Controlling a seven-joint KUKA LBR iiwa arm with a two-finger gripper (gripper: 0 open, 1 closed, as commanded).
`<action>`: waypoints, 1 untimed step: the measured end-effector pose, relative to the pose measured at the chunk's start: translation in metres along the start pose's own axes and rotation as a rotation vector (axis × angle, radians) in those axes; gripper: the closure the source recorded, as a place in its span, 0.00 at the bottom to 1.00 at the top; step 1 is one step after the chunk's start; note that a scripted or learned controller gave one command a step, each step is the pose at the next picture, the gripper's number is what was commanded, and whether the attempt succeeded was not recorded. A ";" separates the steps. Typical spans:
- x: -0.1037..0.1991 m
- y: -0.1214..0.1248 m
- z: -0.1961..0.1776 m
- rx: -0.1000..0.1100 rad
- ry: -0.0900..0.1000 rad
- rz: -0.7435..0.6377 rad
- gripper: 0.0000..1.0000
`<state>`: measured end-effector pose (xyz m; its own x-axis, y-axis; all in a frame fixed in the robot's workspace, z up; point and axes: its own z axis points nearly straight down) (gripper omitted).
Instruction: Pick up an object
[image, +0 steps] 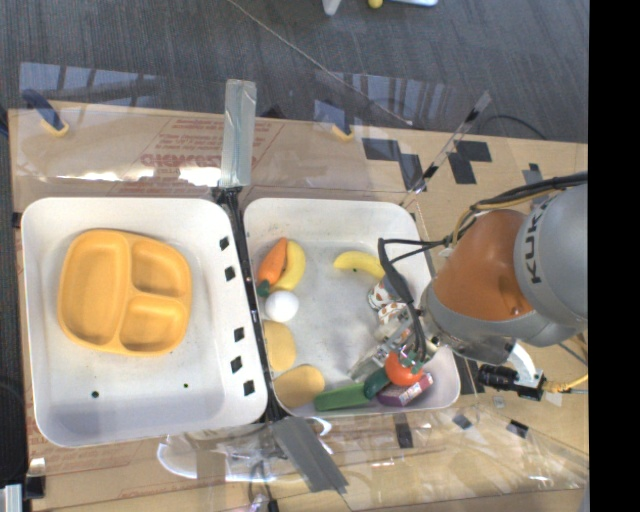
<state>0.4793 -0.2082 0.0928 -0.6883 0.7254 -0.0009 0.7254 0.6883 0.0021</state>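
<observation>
The right bin (330, 215) holds toy foods. An orange carrot (272, 262) lies beside a yellow banana (294, 266) at its left wall, with a white egg (282, 306) just below them. A second banana (358, 263) lies near the middle. Two pale yellow lumps (281, 346) (300, 381) sit at the lower left. Along the front wall lie a green cucumber (342, 397), a red tomato (400, 370) and a purple piece (406, 392). My gripper (393, 335) is low in the bin's right side, just above the tomato; its tips blend with the clutter there.
The left bin (40, 400) holds a yellow divided plate (125, 292). The arm's orange band (480, 278) and grey body overhang the right bin's right wall. Cables run around the wrist. Taped cardboard surrounds both bins.
</observation>
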 end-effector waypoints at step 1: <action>-0.015 0.071 0.001 0.000 0.002 -0.023 0.00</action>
<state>0.5410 -0.1708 0.0921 -0.7050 0.7092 0.0009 0.7092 0.7050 0.0017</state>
